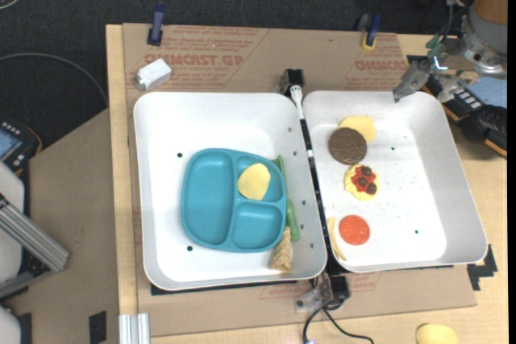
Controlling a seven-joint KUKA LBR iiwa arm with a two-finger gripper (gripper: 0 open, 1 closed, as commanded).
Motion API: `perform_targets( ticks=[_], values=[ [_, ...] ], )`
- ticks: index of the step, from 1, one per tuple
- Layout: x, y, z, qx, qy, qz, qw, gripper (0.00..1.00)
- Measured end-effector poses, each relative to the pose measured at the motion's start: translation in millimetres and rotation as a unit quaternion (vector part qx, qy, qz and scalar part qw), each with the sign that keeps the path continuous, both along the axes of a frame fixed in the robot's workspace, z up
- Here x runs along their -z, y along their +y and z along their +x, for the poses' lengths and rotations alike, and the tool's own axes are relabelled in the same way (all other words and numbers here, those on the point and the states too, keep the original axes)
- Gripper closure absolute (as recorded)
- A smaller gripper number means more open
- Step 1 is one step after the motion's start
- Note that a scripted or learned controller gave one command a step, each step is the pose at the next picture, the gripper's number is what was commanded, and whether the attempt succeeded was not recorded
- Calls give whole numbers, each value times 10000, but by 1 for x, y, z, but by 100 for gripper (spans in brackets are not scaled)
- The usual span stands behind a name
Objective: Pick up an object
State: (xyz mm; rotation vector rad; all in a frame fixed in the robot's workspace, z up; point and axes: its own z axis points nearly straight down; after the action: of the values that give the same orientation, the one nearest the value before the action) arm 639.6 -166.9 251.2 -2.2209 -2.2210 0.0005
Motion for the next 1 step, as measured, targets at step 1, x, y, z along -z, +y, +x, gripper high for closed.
perform_targets(
  ticks=[1],
  values=[
    [-199, -18, -49, 13, -107, -40, 9999, 0]
  ],
)
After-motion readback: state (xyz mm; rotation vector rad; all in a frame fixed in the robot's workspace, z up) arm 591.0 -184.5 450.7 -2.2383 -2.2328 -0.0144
